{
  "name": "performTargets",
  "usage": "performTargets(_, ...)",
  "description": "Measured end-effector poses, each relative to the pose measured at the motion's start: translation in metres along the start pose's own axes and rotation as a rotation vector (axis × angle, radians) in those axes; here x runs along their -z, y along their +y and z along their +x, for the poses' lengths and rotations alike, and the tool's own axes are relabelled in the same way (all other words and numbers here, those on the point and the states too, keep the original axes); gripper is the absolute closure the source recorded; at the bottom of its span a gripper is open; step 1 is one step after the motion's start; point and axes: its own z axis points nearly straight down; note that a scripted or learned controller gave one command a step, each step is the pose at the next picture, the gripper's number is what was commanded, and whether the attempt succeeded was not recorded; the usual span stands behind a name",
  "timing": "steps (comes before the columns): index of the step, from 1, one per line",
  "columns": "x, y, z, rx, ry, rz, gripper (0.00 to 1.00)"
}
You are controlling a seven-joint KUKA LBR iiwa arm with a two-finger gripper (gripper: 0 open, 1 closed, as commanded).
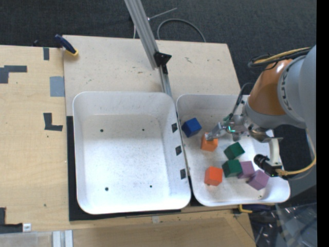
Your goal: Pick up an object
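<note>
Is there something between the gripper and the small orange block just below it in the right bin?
Nothing visible stands between them. The gripper sits directly above the small orange block, about touching its top. The blue block lies apart to the left, and the green block to the right.

Both white bins, the left bin (126, 153) and the right bin (205, 109), look like smooth, faintly glossy plastic, the left one's floor finely speckled with dark specks. The bench (103, 66) is pale, matt wood-like board, scuffed toward its far edge, with a slanted pole (141, 22) of brushed, satiny metal above it. The arm (288, 94) has smooth grey casing and a glossy orange band.
</note>
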Motion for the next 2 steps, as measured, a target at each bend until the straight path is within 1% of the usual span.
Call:
performTargets(1, 0.0148, 0.0376, -0.0013, 0.005, 0.007, 0.025, 0.0)
performTargets(2, 0.0143, 0.0367, -0.0011, 0.004, 0.007, 0.026, 0.0)
